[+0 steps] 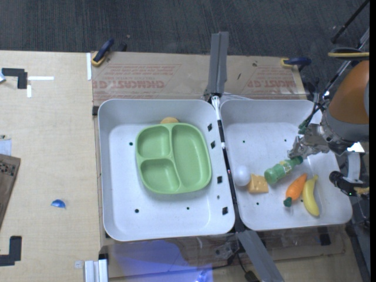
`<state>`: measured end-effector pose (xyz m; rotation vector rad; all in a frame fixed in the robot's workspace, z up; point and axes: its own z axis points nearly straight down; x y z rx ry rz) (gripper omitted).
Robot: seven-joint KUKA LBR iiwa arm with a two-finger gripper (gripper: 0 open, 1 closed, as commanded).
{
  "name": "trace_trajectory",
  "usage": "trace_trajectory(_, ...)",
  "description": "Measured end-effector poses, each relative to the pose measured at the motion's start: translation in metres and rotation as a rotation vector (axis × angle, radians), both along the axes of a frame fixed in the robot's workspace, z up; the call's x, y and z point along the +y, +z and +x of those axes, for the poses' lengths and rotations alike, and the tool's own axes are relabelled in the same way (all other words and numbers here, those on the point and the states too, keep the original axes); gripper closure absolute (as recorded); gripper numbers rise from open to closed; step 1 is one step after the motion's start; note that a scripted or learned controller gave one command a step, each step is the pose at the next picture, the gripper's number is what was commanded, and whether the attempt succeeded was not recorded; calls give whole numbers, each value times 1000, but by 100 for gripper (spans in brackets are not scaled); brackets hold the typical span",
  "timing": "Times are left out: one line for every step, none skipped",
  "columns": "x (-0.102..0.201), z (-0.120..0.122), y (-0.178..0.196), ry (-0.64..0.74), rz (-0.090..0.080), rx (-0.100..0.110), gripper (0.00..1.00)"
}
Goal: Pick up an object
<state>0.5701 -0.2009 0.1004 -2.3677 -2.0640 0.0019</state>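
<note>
The right bin (258,128) holds a green bottle (281,170) lying on its side, an orange carrot (295,188), a yellow banana (310,198), a yellow cheese wedge (257,184) and a small white ball (241,174). My gripper (301,150) reaches in from the right and hovers at the bottle's upper right end, close to its cap. Whether it touches the bottle is unclear. The arm's orange band (353,93) sits above it at the right edge.
The left bin (111,157) carries a green divided plate (174,157), with a small yellow object (169,121) peeking out behind it. A grey divider post (218,63) stands between the bins at the back. A small blue item (57,204) lies on the wooden bench at the left.
</note>
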Motion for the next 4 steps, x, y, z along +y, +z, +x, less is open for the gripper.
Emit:
trace_trajectory(14, 50, 79, 188, -1, -2, 100)
trace_trajectory(14, 50, 79, 188, 0, -1, 0)
trace_trajectory(2, -10, 18, 53, 0, 1, 0)
trace_trajectory(8, -48, -10, 4, 1, 2, 0)
